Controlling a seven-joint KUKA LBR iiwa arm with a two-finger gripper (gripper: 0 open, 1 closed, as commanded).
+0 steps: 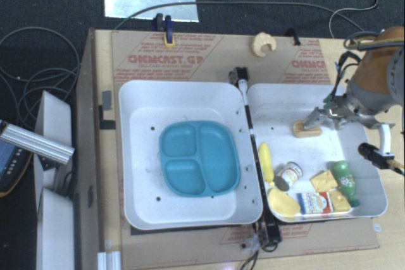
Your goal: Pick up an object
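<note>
My gripper (321,117) hangs low over the upper part of the right bin (278,98), at the end of the grey arm with the orange band (380,66). A flat tan block (306,130) lies on the bin floor just below and left of the gripper, very close to its tip. Whether they touch is unclear. Further down the bin lie a yellow banana (265,161), a small can (289,174), a cheese wedge (323,181), a green bottle (344,177), a yellow fruit (283,202) and a small carton (314,202).
The left bin (136,136) holds a blue divided plate (199,157). A black divider rail (251,136) runs between the bins. A beige lump (264,43) sits on the cardboard behind the bins. A black part of the arm (373,155) juts over the right bin's edge.
</note>
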